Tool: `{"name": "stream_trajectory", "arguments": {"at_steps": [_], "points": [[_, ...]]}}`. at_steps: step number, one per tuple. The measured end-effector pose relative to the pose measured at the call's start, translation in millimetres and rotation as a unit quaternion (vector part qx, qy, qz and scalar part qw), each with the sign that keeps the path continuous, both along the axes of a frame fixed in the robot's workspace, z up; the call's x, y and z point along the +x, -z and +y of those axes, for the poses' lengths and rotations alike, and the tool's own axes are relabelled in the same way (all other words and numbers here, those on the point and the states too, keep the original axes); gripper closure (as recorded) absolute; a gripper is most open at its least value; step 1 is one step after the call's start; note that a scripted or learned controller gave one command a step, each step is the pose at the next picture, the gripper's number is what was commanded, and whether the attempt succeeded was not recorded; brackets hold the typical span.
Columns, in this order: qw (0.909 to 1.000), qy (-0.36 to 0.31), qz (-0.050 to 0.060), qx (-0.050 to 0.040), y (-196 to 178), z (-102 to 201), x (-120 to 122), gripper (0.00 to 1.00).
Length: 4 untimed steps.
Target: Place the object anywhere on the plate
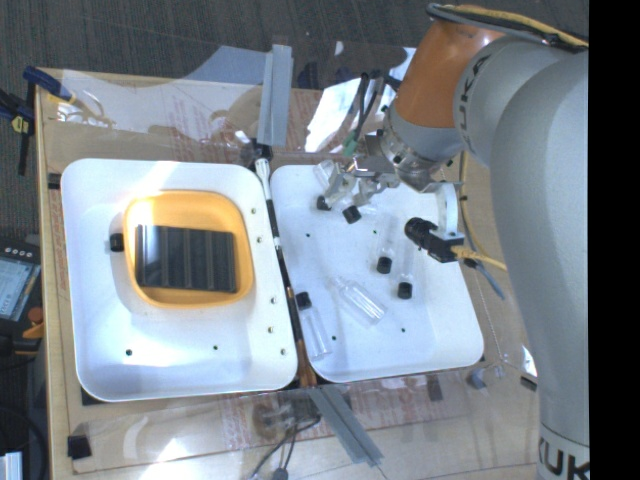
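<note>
The grey arm with its orange band reaches in from the right and ends over the upper part of the right bin. The gripper hangs low over the bin's upper left area, its metal parts crowded together; whether it is released or clenched cannot be told, and nothing can be seen gripped in it. The left bin holds the yellow plate, a rounded square with a dark ribbed centre, lying flat near the bin's middle. The right bin holds several clear plastic tubes with black caps. One tube lies on its side near the bin's centre, well apart from the gripper. Another tube lies by the bin's left wall. Two black caps sit right of centre. Small dark pieces lie just below the gripper; contact cannot be judged.
</note>
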<state>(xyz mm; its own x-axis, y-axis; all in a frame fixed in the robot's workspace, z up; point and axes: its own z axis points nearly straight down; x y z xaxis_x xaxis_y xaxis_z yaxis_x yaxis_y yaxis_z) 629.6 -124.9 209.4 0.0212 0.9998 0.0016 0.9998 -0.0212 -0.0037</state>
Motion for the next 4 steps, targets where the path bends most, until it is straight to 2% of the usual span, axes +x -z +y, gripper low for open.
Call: {"name": "stream_trajectory", "arguments": {"at_steps": [1,2,3,4], "points": [[0.9987,-0.051,-0.001,-0.0009,-34,28,24,1.0],[0.9971,-0.076,0.001,-0.0008,19,88,1,1.0],[0.9905,-0.138,0.001,-0.0004,19,147,-4,1.0],[0.9905,-0.138,0.001,-0.0005,19,147,-4,0.0]]}}
